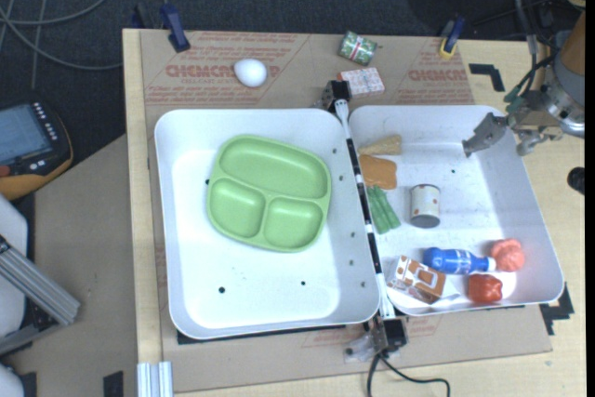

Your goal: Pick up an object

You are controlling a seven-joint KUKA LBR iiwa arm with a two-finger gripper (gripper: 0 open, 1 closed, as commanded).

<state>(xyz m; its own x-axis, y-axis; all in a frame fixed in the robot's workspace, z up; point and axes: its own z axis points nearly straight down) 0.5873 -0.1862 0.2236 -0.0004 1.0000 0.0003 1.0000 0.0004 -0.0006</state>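
My gripper (507, 138) hovers over the far right corner of the right bin (539, 228), open, with nothing between its fingers. Below and left of it in that bin lie a tan wedge (382, 145), an orange block (378, 171), a green strip (381, 207) and a small grey can (425, 205). Near the bin's front edge are a blue bottle (457, 260), a patterned packet (416, 277) and two red pieces (507, 253) (484, 289), on or beside a white dish (409, 299).
The left bin (186, 274) holds a green divided plate (270, 192). Behind the bins on the cardboard sit a white egg-shaped thing (249, 71), a green can (358, 46) and a small pink box (363, 81). Blue clamps (174, 25) (452, 34) grip the back edge.
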